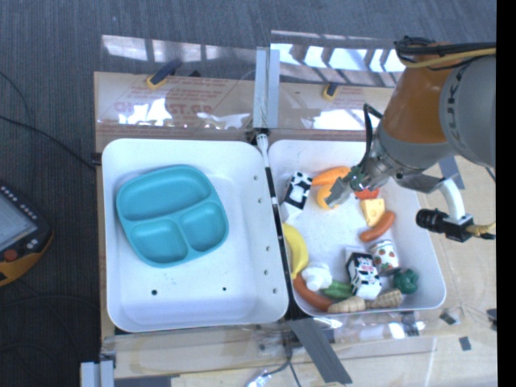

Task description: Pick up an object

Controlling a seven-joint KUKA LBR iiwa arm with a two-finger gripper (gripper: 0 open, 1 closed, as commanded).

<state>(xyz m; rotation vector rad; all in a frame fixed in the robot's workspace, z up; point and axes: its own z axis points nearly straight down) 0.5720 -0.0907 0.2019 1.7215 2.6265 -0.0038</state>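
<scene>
My gripper (348, 185) is low in the right bin (427, 248), near its back. It hangs right over an orange toy (329, 177) with a yellow piece (325, 199) below it. A small red piece (368, 193) lies just to its right. Close by are a black-and-white checkered cube (299, 189), a yellow cheese wedge (372, 210) and an orange sausage (377, 226). I see nothing lifted clear of the bin floor.
The front of the right bin holds a banana (295, 248), a cow-patterned block (364, 272), a small can (386, 255), broccoli (406, 280) and a carrot (310, 293). A teal divided plate (171, 214) lies in the left bin (242, 297). A clear wall (266, 79) stands behind both bins.
</scene>
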